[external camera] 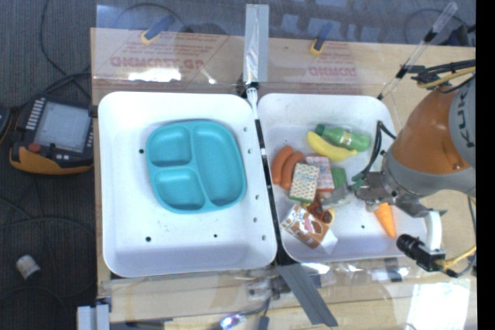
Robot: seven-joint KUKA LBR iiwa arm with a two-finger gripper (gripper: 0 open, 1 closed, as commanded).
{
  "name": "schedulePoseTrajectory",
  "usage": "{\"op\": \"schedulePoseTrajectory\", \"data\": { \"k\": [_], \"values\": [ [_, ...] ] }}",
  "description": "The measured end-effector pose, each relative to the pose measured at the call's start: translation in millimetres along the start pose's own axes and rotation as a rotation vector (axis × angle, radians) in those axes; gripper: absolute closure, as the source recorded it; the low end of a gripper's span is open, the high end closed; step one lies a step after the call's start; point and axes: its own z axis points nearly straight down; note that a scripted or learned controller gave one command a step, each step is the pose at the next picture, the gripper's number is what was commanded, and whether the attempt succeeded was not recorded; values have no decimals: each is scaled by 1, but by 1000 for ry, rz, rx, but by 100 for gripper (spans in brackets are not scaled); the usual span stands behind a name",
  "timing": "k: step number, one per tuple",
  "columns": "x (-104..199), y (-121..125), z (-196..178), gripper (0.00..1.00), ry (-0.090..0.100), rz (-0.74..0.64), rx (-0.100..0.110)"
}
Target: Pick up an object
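Arm (pixel 433 143) reaches in from right, wrist bent down, gripper (pixel 363 193) low.

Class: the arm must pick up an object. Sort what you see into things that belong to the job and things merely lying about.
Belongs to the job:
gripper
right bin
banana
green bottle
carrot
sausages
snack packets

Lying about:
left bin
blue divided tray
handheld controller

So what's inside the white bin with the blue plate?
Just the blue plate with three sections, lying flat in the left bin. The plate hides the bin floor under it, so anything beneath can't be seen.
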Motion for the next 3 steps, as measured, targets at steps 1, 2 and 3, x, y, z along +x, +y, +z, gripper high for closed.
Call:
{"op": "schedulePoseTrajectory", "data": {
  "k": [1,2,3],
  "values": [
    [49,46,15,0,-11,-212,-20],
    [106,30,-74,0,-2,-113,7],
    [33,62,-66,0,-2,-123,8]
  ]
}}
